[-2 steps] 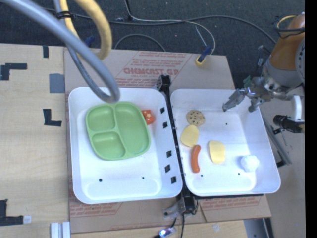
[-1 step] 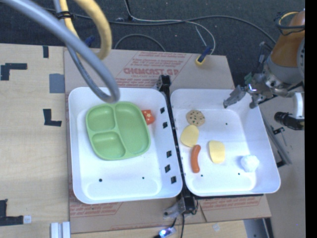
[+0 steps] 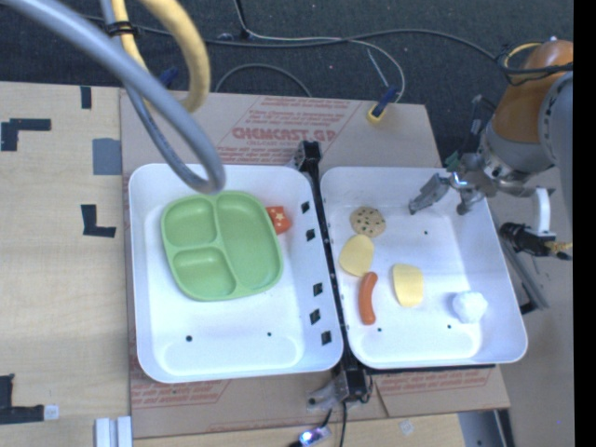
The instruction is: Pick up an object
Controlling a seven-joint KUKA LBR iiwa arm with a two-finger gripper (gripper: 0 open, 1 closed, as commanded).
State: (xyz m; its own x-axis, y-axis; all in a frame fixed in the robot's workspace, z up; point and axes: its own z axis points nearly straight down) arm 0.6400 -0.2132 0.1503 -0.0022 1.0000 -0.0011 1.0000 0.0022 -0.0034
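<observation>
Yellow, red and white play food lies in the right bin; the sausage, likely light and stiff, suits a mid-length pinch. The gripper hovers with fingers spread, empty.

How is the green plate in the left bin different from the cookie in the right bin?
The green plate is far larger than the cookie. The plate is plain light green with three compartments; the cookie is tan with dark specks and has no divisions. The plate is a rounded rectangle lying askew, while the cookie is round. Both lie flat on a white bin floor, apart from the gripper.
</observation>
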